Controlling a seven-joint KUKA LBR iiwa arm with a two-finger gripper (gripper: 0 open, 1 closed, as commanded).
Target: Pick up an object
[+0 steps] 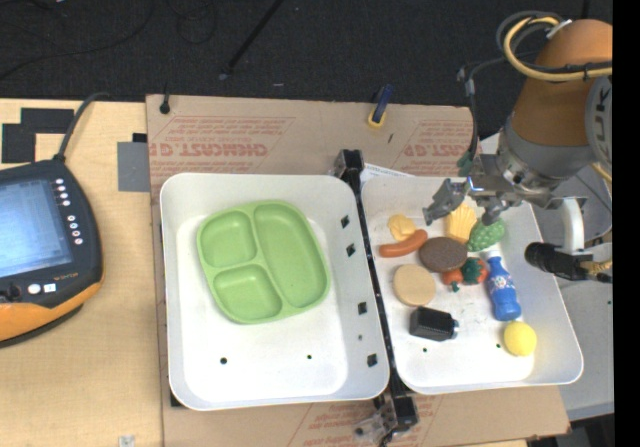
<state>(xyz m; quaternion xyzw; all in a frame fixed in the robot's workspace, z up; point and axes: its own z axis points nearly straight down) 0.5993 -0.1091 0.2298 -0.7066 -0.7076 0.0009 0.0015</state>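
**Gripper poised over the crowded right bin**

From where I stand, the arm [560, 105] comes in from the right and its gripper [470, 197] hangs above the far part of the right bin [560, 360]. The fingers are spread apart with nothing between them; one dark fingertip [442, 205] points toward the bin's middle.

Just below the gripper lie a yellow corn-like toy [461, 225] and a green knobbly piece [488, 234]. Nearby sit a small orange lump [401, 227], a red sausage [402, 245], a brown disc [442, 255], a tan round [414, 285], a black block [433, 324], a blue bottle [501, 288] and a lemon [519, 339].

The left bin [200, 365] holds a green divided tray [263, 261]. A tablet-like control pendant [40, 245] rests at the bench's left.
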